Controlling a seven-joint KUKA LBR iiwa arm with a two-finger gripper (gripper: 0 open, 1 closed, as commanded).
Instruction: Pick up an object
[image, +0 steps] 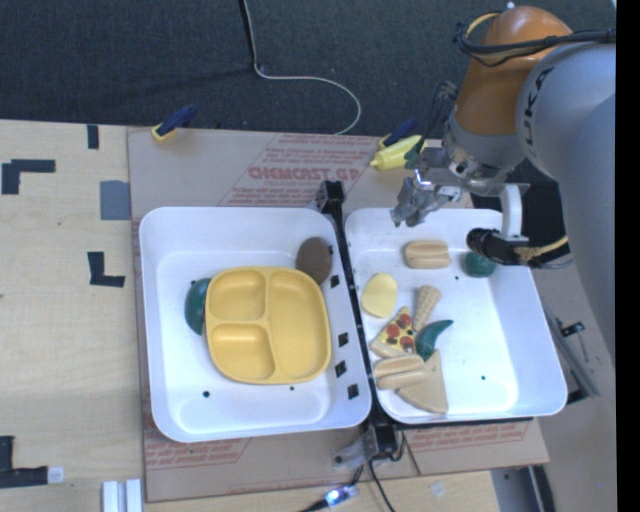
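Observation:
My gripper (410, 212) hangs over the far edge of the right bin (520, 345), just above and left of a tan bread roll (427, 254). Nothing shows between its fingers. Below the roll lie a pale yellow round piece (379, 295), an ice-cream cone (427, 300), a pizza slice (397, 335), a teal leaf-like piece (432, 337) and tan bread-like pieces (412, 380). A teal object (480, 264) sits by the bin's far right wall.
The left bin (165, 300) holds a yellow divided plate (267, 325), a brown oval object (315, 258) at the plate's far corner and a teal object (195, 305) under its left edge. A black divider (345, 290) separates the bins. A yellow-blue clamp (397, 150) sits behind the right bin.

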